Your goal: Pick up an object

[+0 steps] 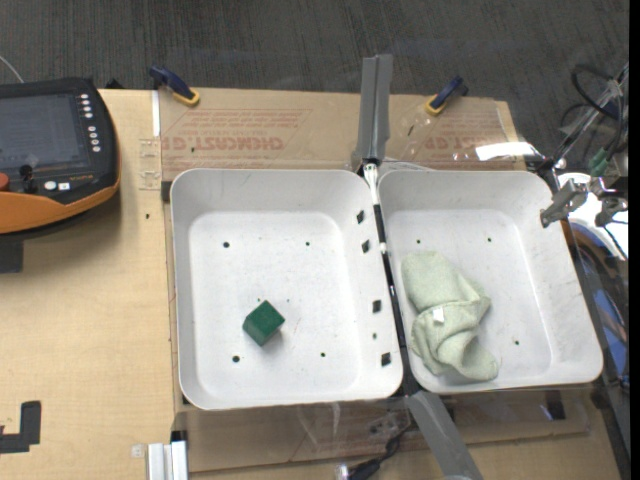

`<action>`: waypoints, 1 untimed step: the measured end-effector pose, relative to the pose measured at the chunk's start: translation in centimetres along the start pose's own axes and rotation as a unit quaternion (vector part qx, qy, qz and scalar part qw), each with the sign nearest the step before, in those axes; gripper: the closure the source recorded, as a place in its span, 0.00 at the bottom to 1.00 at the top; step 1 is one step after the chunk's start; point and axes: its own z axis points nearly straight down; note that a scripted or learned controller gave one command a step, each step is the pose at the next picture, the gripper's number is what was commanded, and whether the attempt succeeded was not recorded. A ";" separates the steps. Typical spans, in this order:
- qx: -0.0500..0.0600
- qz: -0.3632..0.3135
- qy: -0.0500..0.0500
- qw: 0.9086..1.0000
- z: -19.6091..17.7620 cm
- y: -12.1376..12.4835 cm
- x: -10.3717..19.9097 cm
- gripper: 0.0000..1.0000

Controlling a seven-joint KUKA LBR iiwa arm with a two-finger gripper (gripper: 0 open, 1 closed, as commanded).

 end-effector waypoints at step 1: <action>0.001 -0.022 0.000 1.000 7.6 0.0 13.1 0.00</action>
